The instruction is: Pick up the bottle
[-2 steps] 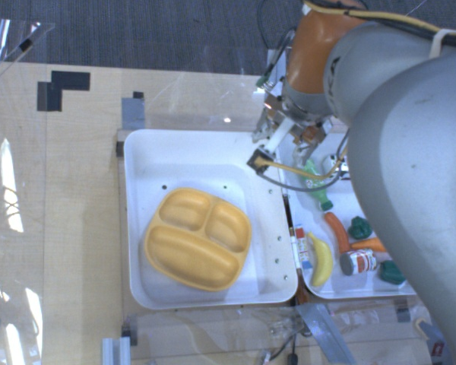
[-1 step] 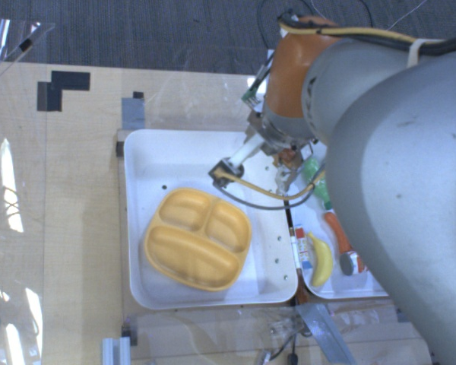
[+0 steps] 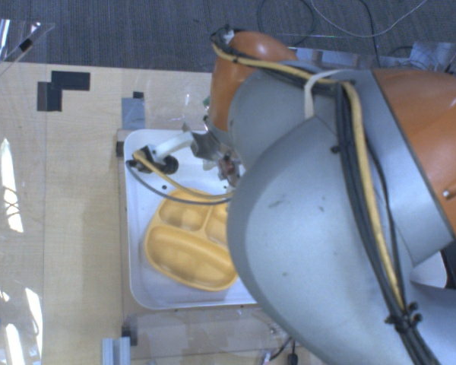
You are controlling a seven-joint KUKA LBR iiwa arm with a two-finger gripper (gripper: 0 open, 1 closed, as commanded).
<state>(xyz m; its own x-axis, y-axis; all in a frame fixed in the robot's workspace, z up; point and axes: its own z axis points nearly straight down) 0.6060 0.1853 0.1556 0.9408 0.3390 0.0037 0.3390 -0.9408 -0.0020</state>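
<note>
Approach step: arm over the left bin, bottle not located.

I see the end effector (image 3: 213,154) low at frame centre above the white bin (image 3: 137,226); its grasp state I cannot tell. A yellow divided tray (image 3: 186,253) lies below it. I judge repositioning must expose the bottle first. Wooden bench (image 3: 53,226), grey carpet (image 3: 137,14) beyond.
</note>
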